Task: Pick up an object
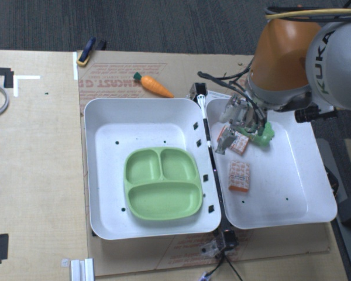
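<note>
Objects in the right bin (316, 157) are gathered toward its upper left. A small red-and-white packet (239, 175) is seen lying flat near the bin's middle, apart from everything else, with bare white floor open to its right and below. Above it, close to the divider between the bins, a second red-and-white packet (234, 141) is found tilted, and just to its right a green piece (264, 133) is seen. The gripper (243, 117) is placed directly over this upper pair, near the bin's top left corner; whether its fingers are spread, pressed together or pinching something cannot be told, as the wrist and cables cover them. The right half of that bin is left open up to its rim.

In the left bin (105, 157) a green divided plate (162, 184) is set flat at the middle, with free floor left around it on every side. On the worktop (35, 174), beyond the left bin's far edge, a toy carrot (154, 85) is laid on cardboard.
</note>
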Tool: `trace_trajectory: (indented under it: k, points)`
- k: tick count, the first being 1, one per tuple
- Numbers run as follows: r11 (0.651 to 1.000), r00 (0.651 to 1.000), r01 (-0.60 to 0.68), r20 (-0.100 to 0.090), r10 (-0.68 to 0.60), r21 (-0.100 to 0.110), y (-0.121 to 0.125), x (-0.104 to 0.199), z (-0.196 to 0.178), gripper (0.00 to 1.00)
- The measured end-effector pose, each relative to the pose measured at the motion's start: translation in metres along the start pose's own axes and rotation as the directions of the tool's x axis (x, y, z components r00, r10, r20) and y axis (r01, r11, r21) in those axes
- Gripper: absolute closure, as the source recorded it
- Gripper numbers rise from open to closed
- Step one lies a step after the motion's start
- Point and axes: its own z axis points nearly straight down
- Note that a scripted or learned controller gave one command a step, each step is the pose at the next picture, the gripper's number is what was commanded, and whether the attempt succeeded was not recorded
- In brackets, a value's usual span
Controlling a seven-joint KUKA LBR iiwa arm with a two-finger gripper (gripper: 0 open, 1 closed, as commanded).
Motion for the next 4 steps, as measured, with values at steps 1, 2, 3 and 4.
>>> trace_trajectory:
  k: [1,2,3,4]
  points:
    - [1.0,1.0,0.0,0.0,0.0,0.0,0.0,0.0,0.0,0.0]
    - [1.0,1.0,0.0,0.0,0.0,0.0,0.0,0.0,0.0,0.0]
    - [1.0,1.0,0.0,0.0,0.0,0.0,0.0,0.0,0.0,0.0]
    - [1.0,1.0,0.0,0.0,0.0,0.0,0.0,0.0,0.0,0.0]
